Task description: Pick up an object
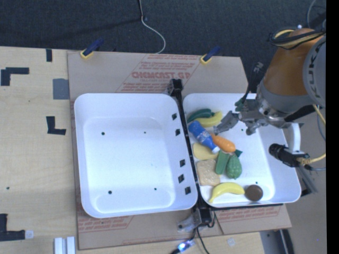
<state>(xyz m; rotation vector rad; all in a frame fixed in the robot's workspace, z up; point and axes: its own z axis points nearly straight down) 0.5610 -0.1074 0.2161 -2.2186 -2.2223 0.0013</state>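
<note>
Gripper (231, 121): fingers apart, nothing between them, poised over the right bin (280, 187). Nearest item: carrot (223, 143), just below and left of the tips, long axis slanting down-right. Beside it: blue bottle (202, 135), green vegetables (228, 164), banana (228, 190).

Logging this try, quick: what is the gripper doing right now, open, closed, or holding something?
Gripper: above the right bin, beside the orange carrot; open or closed cannot be told.
</note>
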